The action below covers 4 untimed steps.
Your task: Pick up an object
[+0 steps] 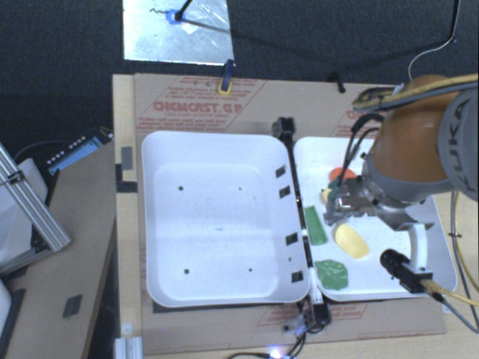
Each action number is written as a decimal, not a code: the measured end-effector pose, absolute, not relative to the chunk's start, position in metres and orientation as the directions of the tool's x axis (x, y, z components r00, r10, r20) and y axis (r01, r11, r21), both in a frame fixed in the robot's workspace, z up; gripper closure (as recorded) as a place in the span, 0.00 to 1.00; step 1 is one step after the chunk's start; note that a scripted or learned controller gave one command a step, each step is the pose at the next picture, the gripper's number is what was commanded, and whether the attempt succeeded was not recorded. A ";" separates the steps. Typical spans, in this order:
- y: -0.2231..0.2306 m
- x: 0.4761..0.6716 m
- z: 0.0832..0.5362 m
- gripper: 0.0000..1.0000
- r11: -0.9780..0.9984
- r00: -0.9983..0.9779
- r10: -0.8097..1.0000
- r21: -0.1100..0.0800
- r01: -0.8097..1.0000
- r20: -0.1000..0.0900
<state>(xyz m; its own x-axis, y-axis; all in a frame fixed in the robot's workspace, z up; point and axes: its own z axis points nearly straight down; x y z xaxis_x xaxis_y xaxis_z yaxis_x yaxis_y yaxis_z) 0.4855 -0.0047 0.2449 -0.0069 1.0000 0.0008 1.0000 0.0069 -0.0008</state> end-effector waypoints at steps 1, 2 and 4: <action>-0.079 0.526 0.325 1.00 -0.004 0.004 1.000 0.013 1.000 -0.005; -0.084 0.652 0.273 1.00 0.007 -0.007 1.000 0.010 1.000 -0.003; -0.010 0.552 0.256 1.00 0.008 -0.008 1.000 -0.006 1.000 0.003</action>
